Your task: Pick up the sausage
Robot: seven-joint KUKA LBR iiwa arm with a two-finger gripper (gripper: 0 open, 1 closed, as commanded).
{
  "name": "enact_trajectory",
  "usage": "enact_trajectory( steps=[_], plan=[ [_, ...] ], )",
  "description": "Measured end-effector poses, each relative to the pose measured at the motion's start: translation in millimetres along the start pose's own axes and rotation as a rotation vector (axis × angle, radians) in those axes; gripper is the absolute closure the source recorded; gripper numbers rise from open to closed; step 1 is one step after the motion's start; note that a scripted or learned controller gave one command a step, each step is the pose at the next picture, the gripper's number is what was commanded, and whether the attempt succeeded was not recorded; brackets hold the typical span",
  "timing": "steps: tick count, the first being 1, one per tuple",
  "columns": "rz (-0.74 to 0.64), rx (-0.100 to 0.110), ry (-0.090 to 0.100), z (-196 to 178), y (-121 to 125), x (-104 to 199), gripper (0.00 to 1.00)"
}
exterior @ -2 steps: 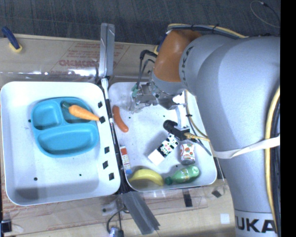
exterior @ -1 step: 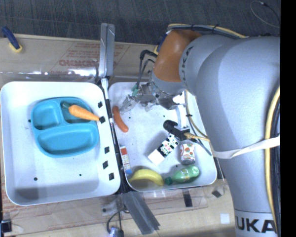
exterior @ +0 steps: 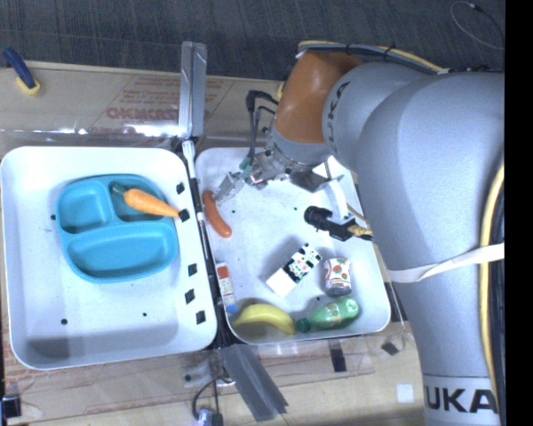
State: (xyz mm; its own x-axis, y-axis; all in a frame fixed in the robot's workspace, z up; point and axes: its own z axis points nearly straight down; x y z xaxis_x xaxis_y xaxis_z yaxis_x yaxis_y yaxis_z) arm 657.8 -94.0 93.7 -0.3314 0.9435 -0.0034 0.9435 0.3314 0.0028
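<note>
The sausage, a short red-orange link, lies on the floor of the right bin close to its left wall. My gripper hangs just above and to the right of the sausage's upper end, its fingers pointing down-left toward it. The gripper is open with nothing between its fingers. The grey arm with its orange band reaches in from the right and hides the bin's back right corner.
The right bin also holds a black-and-white box, a small can, a banana, a green bottle and a small tube. In the left bin, a carrot lies on a blue divided plate.
</note>
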Motion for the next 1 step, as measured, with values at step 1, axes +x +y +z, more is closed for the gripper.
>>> enact_trajectory(
  steps=[1],
  plan=[
    [-0.153, 0.001, 0.002, 0.5, -1.5, -4.1, 0.0]
  ],
)
